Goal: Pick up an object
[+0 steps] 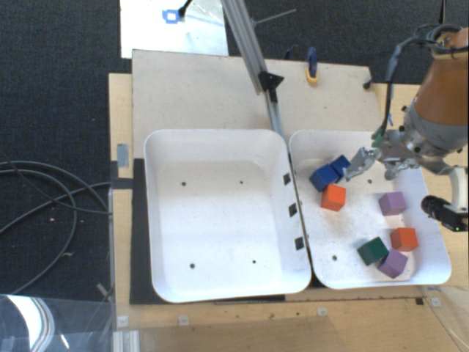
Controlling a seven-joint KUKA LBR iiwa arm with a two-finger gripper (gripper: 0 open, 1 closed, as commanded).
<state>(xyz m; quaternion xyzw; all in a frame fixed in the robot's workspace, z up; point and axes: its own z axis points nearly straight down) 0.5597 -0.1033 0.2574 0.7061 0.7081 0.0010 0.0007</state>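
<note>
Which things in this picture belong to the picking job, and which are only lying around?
Job things:
- end effector
- blue blocks
- orange block near them
- two purple blocks
- second orange block
- green block
- right bin holding the blocks

Lying about:
- left bin
- black cables on the floor
- blue clamp at the board's far edge

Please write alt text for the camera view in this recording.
A grey arm's two-finger gripper hovers beside a blue block in the right shallow white bin. That bin also holds two orange cubes, two purple cubes and a green cube; the left white bin sits alongside.
</note>
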